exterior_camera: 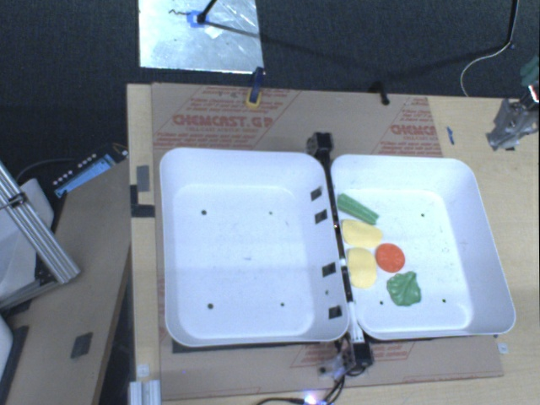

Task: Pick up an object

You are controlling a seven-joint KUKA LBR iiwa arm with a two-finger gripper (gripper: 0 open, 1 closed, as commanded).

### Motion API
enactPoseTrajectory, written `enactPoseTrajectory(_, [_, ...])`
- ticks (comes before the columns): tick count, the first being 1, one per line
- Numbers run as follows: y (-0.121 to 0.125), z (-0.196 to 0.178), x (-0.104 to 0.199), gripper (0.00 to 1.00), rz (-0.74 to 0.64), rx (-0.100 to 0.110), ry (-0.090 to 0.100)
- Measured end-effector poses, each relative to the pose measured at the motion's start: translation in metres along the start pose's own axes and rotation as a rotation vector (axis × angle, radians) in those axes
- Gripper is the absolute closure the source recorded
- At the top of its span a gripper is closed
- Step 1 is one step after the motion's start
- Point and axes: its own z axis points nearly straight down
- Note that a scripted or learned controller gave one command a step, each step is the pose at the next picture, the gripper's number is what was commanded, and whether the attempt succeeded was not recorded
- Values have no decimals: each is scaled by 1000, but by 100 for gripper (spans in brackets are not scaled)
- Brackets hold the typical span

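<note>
At 3 o'clock, right bin [472,226] holds green strip [357,207], two yellow pieces [361,251], orange disc [390,257], green leafy piece [404,288], clustered by its left wall; tool [511,127] at 2 o'clock, off-bin; opening cannot be told.

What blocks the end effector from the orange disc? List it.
Nothing visible. The end effector sits off the right bin's far right corner; bare bin floor lies between it and the orange disc. Neighbouring pieces crowd the disc's other sides.
</note>
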Motion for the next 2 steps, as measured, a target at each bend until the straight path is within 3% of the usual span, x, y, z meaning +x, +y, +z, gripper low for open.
enactPoseTrajectory(1, [-24,-68,45,100,-2,-15,-3])
enactPoseTrajectory(2, [21,-63,-75,100,15,-9,-8])
